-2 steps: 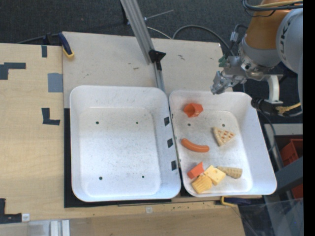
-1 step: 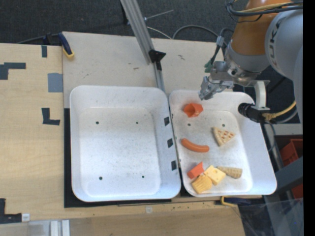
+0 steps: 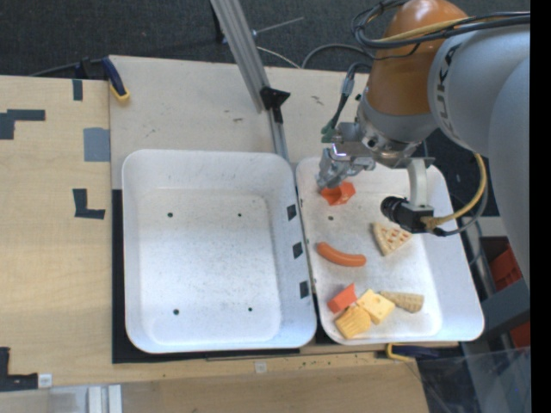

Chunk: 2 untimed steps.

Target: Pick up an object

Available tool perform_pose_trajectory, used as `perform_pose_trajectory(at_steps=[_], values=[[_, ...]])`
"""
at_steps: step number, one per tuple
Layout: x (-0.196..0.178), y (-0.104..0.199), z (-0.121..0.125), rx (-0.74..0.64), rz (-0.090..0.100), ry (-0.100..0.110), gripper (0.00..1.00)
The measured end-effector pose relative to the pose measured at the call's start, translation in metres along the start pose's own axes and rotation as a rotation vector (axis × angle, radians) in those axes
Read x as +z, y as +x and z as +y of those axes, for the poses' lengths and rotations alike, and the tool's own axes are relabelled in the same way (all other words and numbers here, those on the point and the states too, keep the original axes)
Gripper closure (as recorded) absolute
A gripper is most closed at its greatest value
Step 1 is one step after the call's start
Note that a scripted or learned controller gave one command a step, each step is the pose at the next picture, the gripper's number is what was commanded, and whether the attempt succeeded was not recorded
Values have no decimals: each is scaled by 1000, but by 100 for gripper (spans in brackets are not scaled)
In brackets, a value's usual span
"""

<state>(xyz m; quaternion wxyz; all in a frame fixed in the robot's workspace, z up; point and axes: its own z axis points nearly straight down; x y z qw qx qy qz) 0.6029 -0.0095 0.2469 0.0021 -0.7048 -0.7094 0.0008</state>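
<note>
An orange block (image 3: 338,194) lies in the right bin (image 3: 456,321), close to that bin's far left corner. The gripper (image 3: 331,177) hangs right over it, the tips touching or nearly touching the block's upper left side. The metal parts of the gripper blur together there, so I cannot tell whether the gripper grasps the block or merely stands beside it, nor how it is set.

Further along the right bin, an orange sausage (image 3: 341,254) lies near the left wall at mid-length. A tan wedge with a waffle pattern (image 3: 392,237) sits toward the right side, just beside a black fitting with a yellow cable that partly covers the bin's right wall. At the near edge four pieces cluster together: a small red-orange piece (image 3: 343,298), two yellow cheese-like cubes (image 3: 364,313) touching each other, and a pale tan wedge (image 3: 405,301) to their right.

The arm's grey body and orange band (image 3: 417,46) hide the far right corner of the right bin. The left bin (image 3: 142,175) is speckled with dark flecks and shows four small dark dots on its floor. A slanted metal post (image 3: 247,48) rises behind the bins.
</note>
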Motion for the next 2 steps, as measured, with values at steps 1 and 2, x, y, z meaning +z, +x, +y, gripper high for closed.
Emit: perform_pose_trajectory(at_steps=[1,2], values=[[-2,42,-30,1,0,0,100],[22,86,-56,1,-1,2,100]])
